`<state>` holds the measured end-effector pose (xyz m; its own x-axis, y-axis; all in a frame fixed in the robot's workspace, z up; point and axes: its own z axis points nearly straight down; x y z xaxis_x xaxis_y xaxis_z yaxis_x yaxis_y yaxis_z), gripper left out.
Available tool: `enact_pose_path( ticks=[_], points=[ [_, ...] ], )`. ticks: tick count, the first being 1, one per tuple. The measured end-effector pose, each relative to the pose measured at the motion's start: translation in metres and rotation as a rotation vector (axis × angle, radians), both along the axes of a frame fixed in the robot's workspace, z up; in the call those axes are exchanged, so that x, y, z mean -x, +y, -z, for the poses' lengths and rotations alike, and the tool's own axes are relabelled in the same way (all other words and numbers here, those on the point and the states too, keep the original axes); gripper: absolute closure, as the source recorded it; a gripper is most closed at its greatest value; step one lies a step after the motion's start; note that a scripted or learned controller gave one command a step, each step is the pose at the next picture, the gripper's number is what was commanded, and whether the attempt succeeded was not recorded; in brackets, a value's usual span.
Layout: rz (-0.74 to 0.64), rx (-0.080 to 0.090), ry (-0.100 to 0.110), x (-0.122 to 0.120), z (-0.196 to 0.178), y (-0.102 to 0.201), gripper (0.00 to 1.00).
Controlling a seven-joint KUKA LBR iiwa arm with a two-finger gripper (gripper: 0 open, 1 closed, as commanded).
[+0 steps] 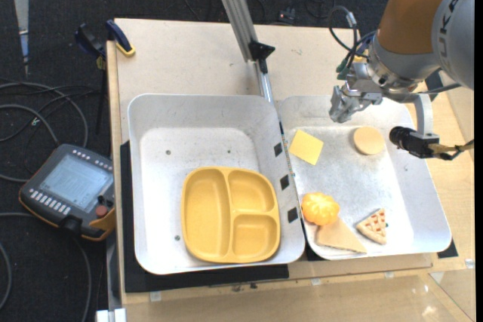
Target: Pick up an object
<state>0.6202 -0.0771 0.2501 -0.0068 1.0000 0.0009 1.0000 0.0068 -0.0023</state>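
Two white bins sit side by side on the bench (189, 49), and we go through them from the left. Off the bench's left edge we see a handheld control pad (69, 191) on the dark floor, its cable running out of sight past the picture's left edge. The left bin (151, 132) carries a yellow divided plate (230, 215) near its front edge, toward the right. A grey pole (238, 11) slants down from the top of the picture and ends just above the seam between the bins, hiding part of the left bin's back right corner.

In the right bin (423, 200) we find a yellow square slice (307, 146) near the back left corner, an orange (320, 209) by the front left edge, a tan wedge (338, 237) partly tucked under the orange, and a small pizza slice (373, 226) toward the front edge. A round tan disc (368, 140) lies near the back edge, right of centre.

The gripper (343, 108) hangs over the back edge of the right bin, between the yellow square and the disc and close to both, touching neither as far as we can judge. Its fingers blur into the grey wrist, so we cannot tell how they stand, and we see nothing held. The arm's upper part is cut off at the right.
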Motion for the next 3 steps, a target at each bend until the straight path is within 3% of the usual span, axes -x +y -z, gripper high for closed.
enact_pose_path(
  ticks=[1, 3],
  points=[
    [0.0, 0.0, 0.001, 0.015, 0.01, 0.045, 1.0],
    [-0.002, -0.001, 0.0, 0.07, -0.001, 0.145, 1.0]
  ],
)
